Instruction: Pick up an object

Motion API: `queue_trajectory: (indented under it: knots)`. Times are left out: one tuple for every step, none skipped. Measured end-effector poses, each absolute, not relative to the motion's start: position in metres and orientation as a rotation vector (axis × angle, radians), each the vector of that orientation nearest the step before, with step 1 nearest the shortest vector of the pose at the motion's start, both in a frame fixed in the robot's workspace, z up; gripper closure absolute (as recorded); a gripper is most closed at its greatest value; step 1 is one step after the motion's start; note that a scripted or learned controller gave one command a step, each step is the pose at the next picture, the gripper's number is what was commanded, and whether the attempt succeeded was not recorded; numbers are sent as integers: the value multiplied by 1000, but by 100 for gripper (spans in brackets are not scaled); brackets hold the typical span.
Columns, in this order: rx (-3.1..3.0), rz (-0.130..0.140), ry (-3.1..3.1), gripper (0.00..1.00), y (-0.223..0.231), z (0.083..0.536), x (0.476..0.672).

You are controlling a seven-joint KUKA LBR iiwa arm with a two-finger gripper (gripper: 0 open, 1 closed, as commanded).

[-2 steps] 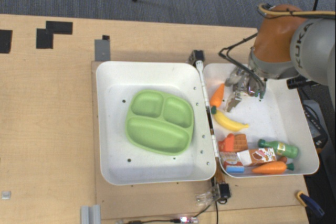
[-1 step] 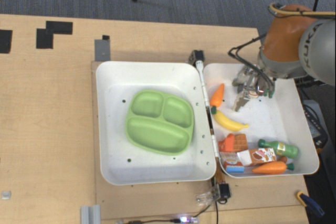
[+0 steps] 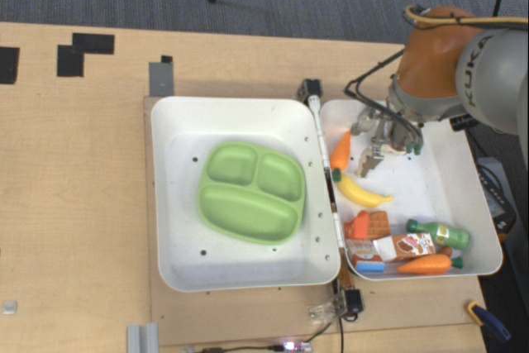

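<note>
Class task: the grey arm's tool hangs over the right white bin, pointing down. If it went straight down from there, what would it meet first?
Probably the bare floor of the right white bin, with the tool just above the yellow plastic banana and beside the small orange carrot. Depth is unclear; it might clip the banana.

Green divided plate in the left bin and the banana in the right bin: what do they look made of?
Green divided plate: likely molded plastic, matte to satin; uniform colour, soft rounded compartment edges, faint sheen.
Banana: probably toy plastic or rubber; smooth, evenly yellow skin with no blemishes, though the look leaves it open.
</note>
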State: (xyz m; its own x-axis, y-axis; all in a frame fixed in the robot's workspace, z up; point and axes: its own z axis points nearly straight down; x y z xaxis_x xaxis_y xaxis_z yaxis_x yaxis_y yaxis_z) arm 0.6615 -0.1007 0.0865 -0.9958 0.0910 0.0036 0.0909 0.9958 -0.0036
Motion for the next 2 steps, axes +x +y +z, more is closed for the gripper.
queue_trajectory:
  knots:
    - [-53,-8,-3132,0,-113,86,665]
    - [-57,-4,-3155,100,-113,99,669]
